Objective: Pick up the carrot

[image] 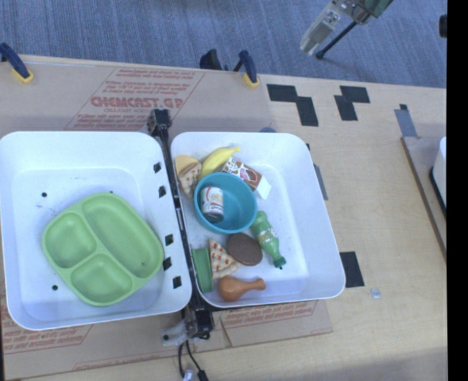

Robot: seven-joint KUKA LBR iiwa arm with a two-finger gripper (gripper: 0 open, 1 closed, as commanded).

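The carrot [240,287] is hard to name with certainty. My best reading is the orange-brown tapered piece at the front edge of the right bin [319,236], though its knobbed end could also pass for a drumstick. It lies flat on the bin floor, thin end pointing right. It sits just beside the pizza slice [220,257] and the brown round patty [244,249], but is open from above, which should suit a top-down grasp.

Behind it stand 1 green bottle [267,240] lying on its side and 1 blue bowl [226,202] with 1 small can [213,202] inside. There are also 1 banana [218,159] and 1 small printed box [245,173] at the far wall. The toys are crowded into this 1 bin, probably so that the program must single 1 out.

The left bin [11,181] holds 1 green plate [102,248] with 3 compartments. The 2 bins sit side by side on the surface [377,173].

The gripper [313,50] hangs well away beyond the far right corner, over blue carpet [138,14]. Its 2 fingers are spread with nothing between them, so the approach has not begun.
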